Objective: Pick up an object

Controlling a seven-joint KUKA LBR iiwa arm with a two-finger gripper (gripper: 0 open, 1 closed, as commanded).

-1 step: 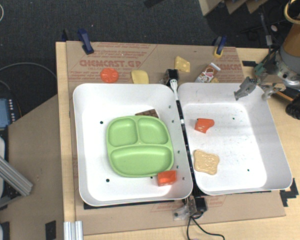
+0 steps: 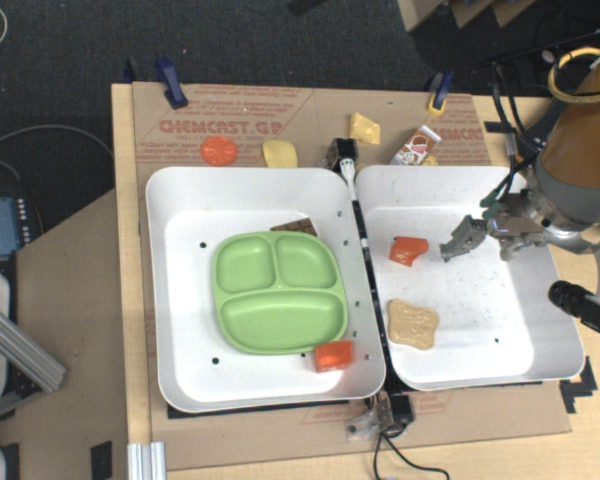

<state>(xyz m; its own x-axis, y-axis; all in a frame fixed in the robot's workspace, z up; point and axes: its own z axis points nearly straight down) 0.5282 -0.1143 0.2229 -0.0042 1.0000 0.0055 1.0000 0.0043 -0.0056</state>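
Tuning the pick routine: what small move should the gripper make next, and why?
Probably ease a little further toward the left bin, over the red block, then descend. The gripper sits in the right bin just beside that block, apart from it, holding nothing, and the block is the nearest object.

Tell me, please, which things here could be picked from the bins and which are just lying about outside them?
In the bins: red block, nearest the gripper; toast piece; orange block; green divided plate.

Lying about: orange disc, yellow pieces, small carton.
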